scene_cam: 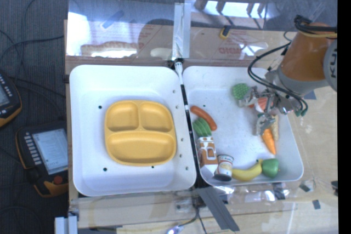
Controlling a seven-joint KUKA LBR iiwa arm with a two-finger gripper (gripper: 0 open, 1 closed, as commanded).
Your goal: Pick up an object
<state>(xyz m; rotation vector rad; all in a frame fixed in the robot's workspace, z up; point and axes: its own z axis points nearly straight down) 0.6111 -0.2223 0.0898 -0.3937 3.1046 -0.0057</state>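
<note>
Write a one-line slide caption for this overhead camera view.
Gripper above carrot in right bin; yellow tray in left bin.

Glossy plastic tray [140,132] (smooth, yellow)

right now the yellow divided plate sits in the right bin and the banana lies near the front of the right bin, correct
Not quite. The camera view shows the yellow divided plate in the left bin; the banana does lie near the front of the right bin.
</note>
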